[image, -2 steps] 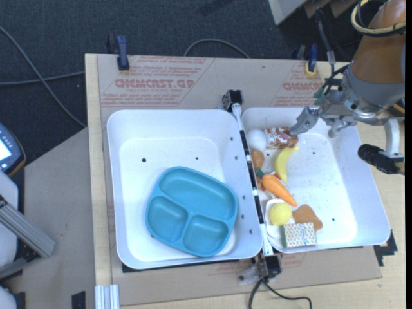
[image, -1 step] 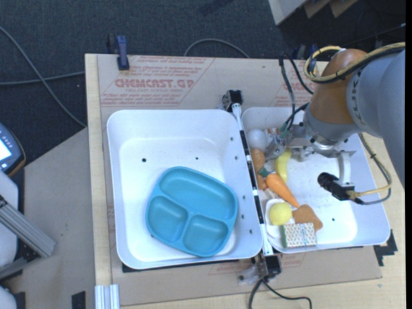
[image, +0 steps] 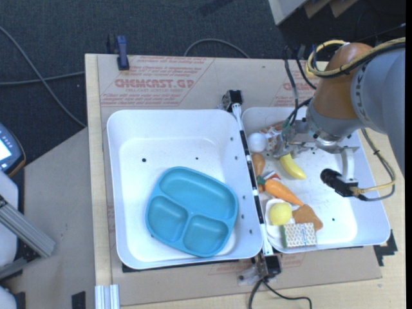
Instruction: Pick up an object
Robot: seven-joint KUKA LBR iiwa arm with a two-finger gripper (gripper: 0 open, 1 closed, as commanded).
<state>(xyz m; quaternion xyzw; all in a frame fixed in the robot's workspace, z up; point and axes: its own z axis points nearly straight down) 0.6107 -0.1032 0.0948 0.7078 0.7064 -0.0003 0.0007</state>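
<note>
At centre right of the frame, the gripper [image: 281,145] hangs low over the right bin [image: 360,230], just beside a banana [image: 293,167]; whether it is clenched or released cannot be told. A carrot [image: 282,190], a lemon [image: 280,212] and an egg [image: 257,141] crowd the bin's left side. A clean pick likely means settling squarely over the banana, clear of its neighbours. A blue tray [image: 191,210] sits in the left bin [image: 129,134].
</note>
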